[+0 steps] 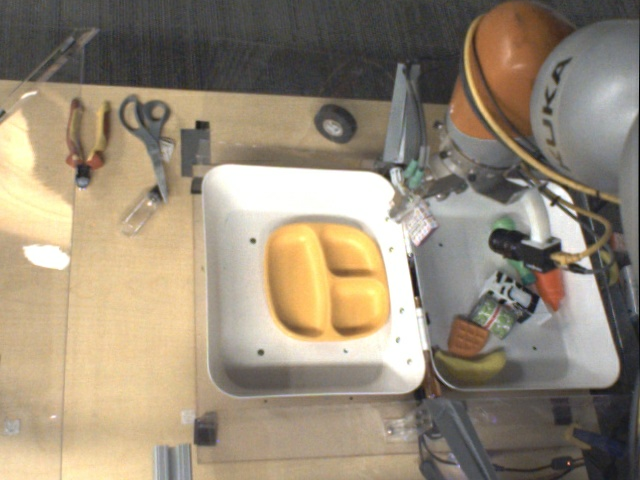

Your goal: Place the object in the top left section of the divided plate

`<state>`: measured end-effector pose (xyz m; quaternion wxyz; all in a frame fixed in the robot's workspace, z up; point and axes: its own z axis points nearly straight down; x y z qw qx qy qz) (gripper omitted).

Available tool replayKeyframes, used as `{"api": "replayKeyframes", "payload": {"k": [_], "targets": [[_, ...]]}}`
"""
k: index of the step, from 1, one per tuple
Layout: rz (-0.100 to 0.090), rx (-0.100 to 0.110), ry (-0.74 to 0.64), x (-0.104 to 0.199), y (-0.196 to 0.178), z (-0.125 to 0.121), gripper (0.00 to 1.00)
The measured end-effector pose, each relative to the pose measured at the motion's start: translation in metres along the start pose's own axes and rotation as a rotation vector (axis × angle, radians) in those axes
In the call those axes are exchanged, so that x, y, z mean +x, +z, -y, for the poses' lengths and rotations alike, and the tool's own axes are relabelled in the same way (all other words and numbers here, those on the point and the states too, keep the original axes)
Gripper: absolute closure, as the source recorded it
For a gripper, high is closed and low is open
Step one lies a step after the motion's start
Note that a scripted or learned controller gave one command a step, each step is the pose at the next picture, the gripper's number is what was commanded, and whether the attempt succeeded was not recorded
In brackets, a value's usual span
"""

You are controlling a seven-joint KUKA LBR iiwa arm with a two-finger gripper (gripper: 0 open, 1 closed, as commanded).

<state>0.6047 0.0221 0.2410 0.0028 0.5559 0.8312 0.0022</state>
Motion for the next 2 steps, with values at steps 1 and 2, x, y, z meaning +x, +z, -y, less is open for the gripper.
{"api": "replayKeyframes", "payload": {"k": [1, 2], "targets": [[-0.002, 0.004, 0.045, 0.0400, 0.0565, -0.0269, 1.00], [-0.001, 0.003, 0.045, 0.0399, 0.0559, -0.0272, 0.00]]}}
